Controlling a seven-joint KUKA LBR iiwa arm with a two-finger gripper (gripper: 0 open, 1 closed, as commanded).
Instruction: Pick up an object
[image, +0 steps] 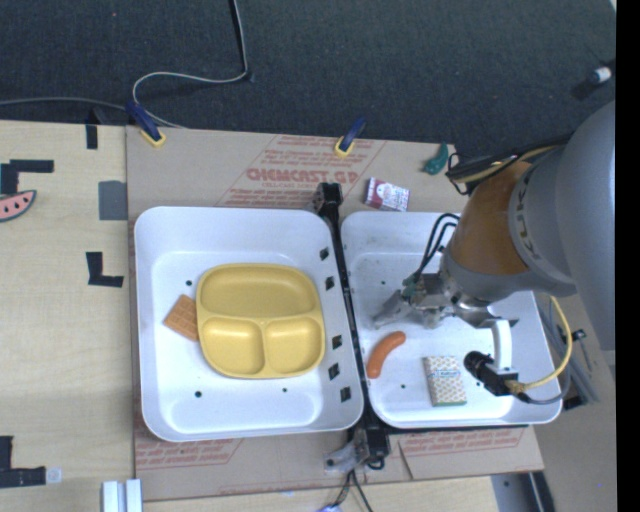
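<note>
An orange sausage-shaped object (385, 353) lies in the right bin (400, 235) near its left wall. A small tan box with a printed label (445, 381) lies to its right, near the bin's front. My gripper (393, 310) hangs low over the right bin, just above and behind the orange object, pointing left. I see nothing held in it. In the left bin (160, 260) a yellow divided plate (262, 320) rests, with a brown waffle-like square (182, 317) tucked under its left edge.
The arm's grey body and orange band (490, 235) cover the right bin's right half. A small red-and-white packet (386, 194) lies on the cardboard behind the bins. Black clips run along the divider (337, 300) between the bins. Cables hang near the wrist.
</note>
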